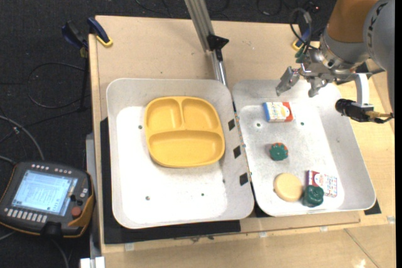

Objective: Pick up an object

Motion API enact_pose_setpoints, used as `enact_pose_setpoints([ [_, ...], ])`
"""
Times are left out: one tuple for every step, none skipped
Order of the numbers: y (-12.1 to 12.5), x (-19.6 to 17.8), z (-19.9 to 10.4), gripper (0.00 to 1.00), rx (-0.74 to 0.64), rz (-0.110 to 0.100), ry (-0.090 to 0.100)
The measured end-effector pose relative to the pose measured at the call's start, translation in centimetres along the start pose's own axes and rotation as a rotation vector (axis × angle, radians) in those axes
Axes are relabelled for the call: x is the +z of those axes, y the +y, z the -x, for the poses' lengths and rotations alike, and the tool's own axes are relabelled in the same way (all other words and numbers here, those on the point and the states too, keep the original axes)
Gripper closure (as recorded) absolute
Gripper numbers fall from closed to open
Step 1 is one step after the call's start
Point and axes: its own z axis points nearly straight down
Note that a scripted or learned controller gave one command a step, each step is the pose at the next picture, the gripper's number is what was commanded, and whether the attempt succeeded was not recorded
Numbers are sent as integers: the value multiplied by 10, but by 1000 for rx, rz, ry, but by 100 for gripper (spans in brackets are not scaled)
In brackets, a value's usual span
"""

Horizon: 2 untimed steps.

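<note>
My gripper [300, 84] hangs above the far edge of the right bin [342, 135], its two fingers spread open with nothing between them. Just below and left of it lies a small blue, white and orange box [277, 112]. A dark green toy with a red spot [279, 151] rests mid-bin. Near the front edge are a round tan biscuit-like piece [287, 187], a second green toy [313, 196] and a small red and white box [326, 184], close together.
The left bin [125, 135] holds a yellow divided plate [184, 131]. A metal pole [198, 3] slants down to the seam between the bins. A teach pendant [44, 198] lies on the floor at the left.
</note>
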Motion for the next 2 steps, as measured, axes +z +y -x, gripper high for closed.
enact_pose_setpoints([
  [-5,45,-5,0,-1,0,1],
  [-3,31,-4,100,-2,7,-1],
])
